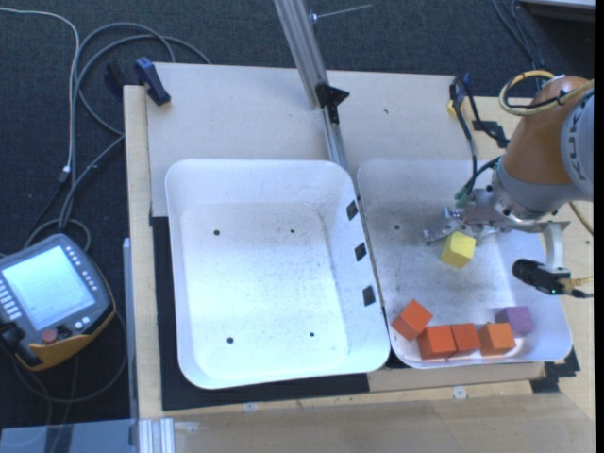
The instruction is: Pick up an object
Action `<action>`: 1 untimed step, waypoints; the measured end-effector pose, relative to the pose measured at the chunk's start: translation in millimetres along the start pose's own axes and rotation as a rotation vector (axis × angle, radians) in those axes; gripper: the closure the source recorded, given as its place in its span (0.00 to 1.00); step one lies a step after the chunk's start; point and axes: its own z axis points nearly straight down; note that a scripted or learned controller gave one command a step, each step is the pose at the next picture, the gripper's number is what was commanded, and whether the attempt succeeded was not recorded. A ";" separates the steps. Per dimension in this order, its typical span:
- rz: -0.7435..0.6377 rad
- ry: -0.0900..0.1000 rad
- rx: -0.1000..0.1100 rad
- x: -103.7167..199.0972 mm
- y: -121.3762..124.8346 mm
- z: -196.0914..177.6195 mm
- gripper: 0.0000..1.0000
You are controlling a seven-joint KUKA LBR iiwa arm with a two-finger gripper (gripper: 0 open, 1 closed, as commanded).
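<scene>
Just yellow cube (459, 250) under claw (460, 226), mid-bin.

Hand (460, 237) over yellow cube (459, 250), right bin (406, 253).

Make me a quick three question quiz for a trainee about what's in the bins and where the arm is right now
1. True or false: the yellow block lies in the right bin.
2. How many orange blocks sit along the right bin's near edge? A) two B) four C) six
3. Fill in: the small block at the right end of that row, beside the orange ones, is ____.

Key
1. True. It sits just below the gripper, apart from the row.
2. B. One tilted orange block stands left of three more in a line.
3. Purple; the purple block lies nearest the bin's right corner.
</scene>
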 end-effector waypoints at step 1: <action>-0.007 0.004 0.000 49.4 -26.1 0.6 0.00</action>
